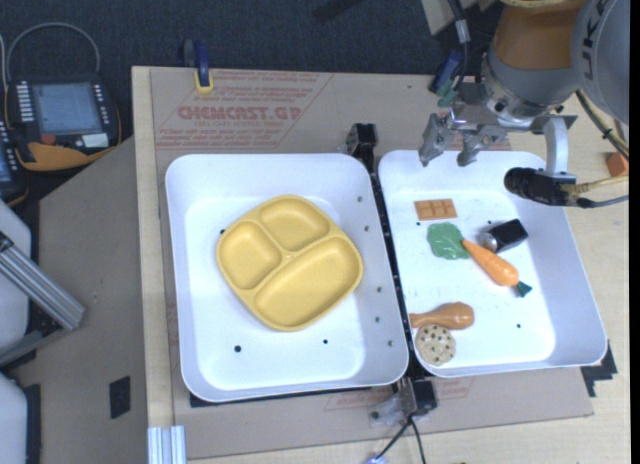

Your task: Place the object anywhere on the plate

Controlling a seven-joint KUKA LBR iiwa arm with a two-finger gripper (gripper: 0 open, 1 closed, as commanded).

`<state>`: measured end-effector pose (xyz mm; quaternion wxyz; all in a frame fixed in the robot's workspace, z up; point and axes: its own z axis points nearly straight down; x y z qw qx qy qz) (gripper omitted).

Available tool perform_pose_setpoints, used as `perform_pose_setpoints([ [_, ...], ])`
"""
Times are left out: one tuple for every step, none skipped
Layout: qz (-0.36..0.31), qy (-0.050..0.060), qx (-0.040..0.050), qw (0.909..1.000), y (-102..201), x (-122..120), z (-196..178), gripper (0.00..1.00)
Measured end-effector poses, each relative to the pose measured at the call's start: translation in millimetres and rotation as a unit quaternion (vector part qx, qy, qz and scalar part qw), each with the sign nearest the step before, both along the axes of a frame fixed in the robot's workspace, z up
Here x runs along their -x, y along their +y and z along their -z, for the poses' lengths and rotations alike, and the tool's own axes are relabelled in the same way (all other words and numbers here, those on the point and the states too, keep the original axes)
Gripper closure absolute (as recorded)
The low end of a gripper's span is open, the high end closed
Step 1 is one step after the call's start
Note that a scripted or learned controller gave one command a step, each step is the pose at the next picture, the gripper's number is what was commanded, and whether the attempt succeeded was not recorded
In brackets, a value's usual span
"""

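A cardboard-topped bench (250, 102) bears 2 white bins. The left bin (190, 252) holds the yellow 3-section plate (290, 262). The right bin (560, 332) holds a carrot (492, 260), green piece (445, 241), drumstick (443, 316), cookie (436, 344), cracker (435, 210) and black block (507, 234). The gripper (452, 147) hangs over its far edge, fingers parted, gripping nothing.

Yellow plate (290, 262), orange carrot (494, 262), white bins (190, 282)

A pendant (62, 117) with a screen sits at the far left, off the bench. A yellow clamp (203, 78) grips the far edge of the cardboard (300, 112) under the bins. A black clip (361, 138) sits between the bins at their far end.
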<state>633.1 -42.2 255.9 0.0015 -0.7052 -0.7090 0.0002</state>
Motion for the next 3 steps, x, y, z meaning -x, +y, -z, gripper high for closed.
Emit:
perform_pose_setpoints([
  [0.000,0.000,-0.0001,1.0000,58,12,-1,1.00],
  [0.000,0.001,0.0001,1.0000,100,24,11,1.00],
  [0.000,0.001,0.0002,1.0000,156,44,27,1.00],
])
